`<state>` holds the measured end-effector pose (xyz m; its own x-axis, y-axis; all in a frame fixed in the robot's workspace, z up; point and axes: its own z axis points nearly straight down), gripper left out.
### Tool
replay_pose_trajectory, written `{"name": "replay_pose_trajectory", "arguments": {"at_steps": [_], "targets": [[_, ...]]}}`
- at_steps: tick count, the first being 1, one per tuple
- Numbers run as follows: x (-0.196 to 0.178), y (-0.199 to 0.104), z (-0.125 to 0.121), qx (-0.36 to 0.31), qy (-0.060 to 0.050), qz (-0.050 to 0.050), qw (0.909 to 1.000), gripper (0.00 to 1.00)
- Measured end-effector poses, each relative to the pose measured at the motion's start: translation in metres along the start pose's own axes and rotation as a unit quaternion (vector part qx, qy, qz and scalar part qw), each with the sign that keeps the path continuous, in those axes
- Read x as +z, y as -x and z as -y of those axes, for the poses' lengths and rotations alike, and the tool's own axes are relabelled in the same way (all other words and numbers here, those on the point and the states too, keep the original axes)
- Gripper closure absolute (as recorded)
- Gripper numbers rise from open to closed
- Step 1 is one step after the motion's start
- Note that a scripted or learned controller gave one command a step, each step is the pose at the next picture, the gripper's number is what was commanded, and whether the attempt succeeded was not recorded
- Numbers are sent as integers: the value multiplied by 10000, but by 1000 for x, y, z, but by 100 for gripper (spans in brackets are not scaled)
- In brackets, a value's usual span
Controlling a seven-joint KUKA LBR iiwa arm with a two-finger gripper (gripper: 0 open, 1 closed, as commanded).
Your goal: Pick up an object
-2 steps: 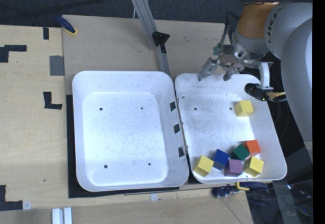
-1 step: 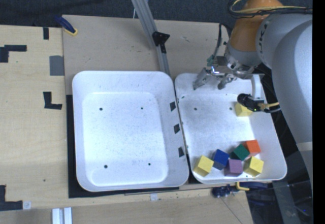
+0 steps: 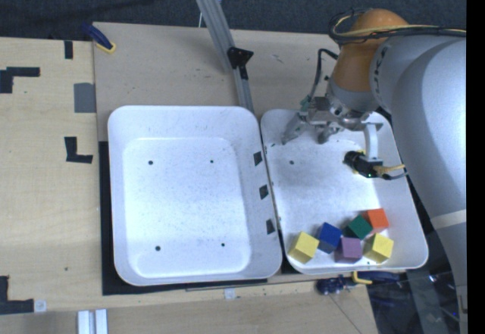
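Several small blocks lie clustered at the near end of the right bin [image 3: 318,173]: a yellow block [image 3: 305,247], a blue block [image 3: 330,236], a purple block [image 3: 351,248], a green block [image 3: 358,227], an orange block [image 3: 376,219] and a second yellow block [image 3: 382,247]. My gripper [image 3: 305,135] hangs over the far end of that bin, well away from the blocks. Its two fingers are spread open with nothing between them.
The left bin [image 3: 182,196] sits beside the right one, their rims touching at the middle. A slanted metal pole [image 3: 216,14] crosses the bench behind the bins. The grey arm [image 3: 424,98] covers the right side of the scene.
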<state>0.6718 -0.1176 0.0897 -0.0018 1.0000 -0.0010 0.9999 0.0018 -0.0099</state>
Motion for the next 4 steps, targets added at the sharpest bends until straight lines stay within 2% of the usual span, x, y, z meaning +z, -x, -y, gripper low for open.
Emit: {"name": "replay_pose_trajectory", "arguments": {"at_steps": [1,2,3,4], "targets": [[-11,-1,0,-6,5,-3,10000,100],[-73,-6,3,-1,79,-1,10000,100],[-118,-8,-4,-3,73,-2,10000,100],[-183,-10,-4,-2,85,0,10000,100]]}}
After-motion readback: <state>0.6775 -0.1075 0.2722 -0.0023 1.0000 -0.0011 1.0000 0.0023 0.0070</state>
